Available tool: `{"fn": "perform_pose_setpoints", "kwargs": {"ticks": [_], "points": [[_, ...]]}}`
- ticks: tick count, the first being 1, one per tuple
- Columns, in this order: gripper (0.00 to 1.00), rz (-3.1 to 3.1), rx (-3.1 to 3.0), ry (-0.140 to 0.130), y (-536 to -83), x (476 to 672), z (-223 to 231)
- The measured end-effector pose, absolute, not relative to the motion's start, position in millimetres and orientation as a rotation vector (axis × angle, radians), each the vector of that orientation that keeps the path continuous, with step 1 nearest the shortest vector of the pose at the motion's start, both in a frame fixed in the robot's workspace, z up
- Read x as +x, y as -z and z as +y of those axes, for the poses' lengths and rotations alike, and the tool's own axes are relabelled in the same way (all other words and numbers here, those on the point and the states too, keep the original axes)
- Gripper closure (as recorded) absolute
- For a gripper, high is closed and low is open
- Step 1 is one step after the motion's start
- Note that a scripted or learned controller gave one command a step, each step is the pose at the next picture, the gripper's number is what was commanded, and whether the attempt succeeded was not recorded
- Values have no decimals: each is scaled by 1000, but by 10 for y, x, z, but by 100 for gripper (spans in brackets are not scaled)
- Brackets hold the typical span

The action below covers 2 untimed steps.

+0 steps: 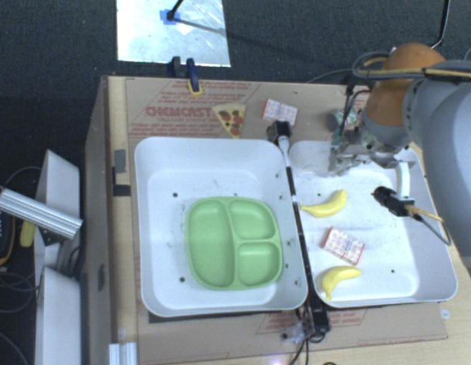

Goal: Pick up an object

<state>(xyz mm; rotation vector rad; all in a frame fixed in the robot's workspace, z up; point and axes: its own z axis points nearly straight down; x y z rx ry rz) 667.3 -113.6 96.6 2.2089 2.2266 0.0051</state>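
On the cardboard-covered bench [182, 101], two white bins [220, 158] sit above dark carpet [52, 36]; gripper [343, 162] state unclear.

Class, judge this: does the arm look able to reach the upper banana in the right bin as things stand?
Probably yes: the gripper hangs over the same bin, and the upper banana lies uncovered, apart from the box.

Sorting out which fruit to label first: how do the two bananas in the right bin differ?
The upper banana lies near the bin's middle, against the divider side; the lower banana sits by the right bin's front edge. The upper one looks longer and slimmer and the lower one stubbier. The red-and-white packet lies between them. Both are yellow, curved, and untouched by the claw.
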Motion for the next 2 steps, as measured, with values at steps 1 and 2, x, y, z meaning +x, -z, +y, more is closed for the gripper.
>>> {"fn": "perform_pose_setpoints", "kwargs": {"ticks": [1, 2], "points": [[0, 2228, 2208, -5, -964, 6673, -1136], [0, 2223, 2220, -1, -842, 6278, -1061]]}}
